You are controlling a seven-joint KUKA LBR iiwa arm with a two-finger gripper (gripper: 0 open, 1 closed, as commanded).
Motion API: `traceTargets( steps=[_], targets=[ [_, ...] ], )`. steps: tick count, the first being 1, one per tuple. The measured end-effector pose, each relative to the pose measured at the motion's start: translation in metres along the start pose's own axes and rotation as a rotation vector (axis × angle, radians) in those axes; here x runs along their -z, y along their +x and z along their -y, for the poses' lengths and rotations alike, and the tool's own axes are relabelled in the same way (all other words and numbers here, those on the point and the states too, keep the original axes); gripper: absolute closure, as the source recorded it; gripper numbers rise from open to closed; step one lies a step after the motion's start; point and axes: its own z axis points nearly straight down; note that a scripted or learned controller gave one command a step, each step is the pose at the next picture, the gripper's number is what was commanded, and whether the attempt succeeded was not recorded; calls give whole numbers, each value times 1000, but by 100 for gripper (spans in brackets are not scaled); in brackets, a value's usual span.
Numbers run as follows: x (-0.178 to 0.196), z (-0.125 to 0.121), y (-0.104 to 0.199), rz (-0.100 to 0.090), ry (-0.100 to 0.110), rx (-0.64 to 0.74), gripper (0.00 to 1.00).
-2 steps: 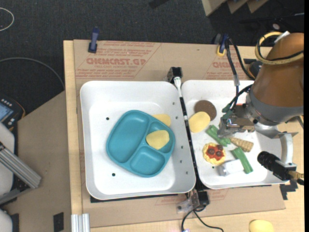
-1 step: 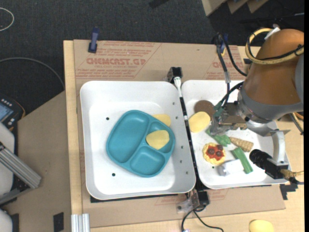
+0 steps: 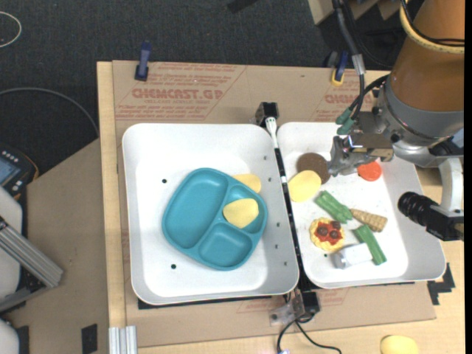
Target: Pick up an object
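Right bin [image 3: 413, 268]: gripper [image 3: 341, 161] low over the top end, near a brown disc [image 3: 313, 163] and orange piece [image 3: 369, 171] — whether its fingers are apart or together, I cannot tell; nothing seen between them. Loose below it: yellow round [image 3: 303, 186], green strips [image 3: 335, 207], cone [image 3: 369, 218], pizza [image 3: 327, 233] — candidates, scattered for picking. Left bin [image 3: 140, 220]: blue tray [image 3: 206, 220] with a yellow piece [image 3: 240, 212] in one compartment.

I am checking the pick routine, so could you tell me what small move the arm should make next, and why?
Probably a short descent onto one item. The tool hangs over the right bin, near its far edge, with a brown disc just left of it and an orange piece just right. Nothing shows between its fingers, so I would pick one target, centre over it, then lower.
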Motion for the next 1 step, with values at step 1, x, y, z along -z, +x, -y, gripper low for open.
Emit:
traceTargets(
  steps=[1],
  targets=[
    [-57, 4, 2, 2, 20, -7, 100]
  ],
)
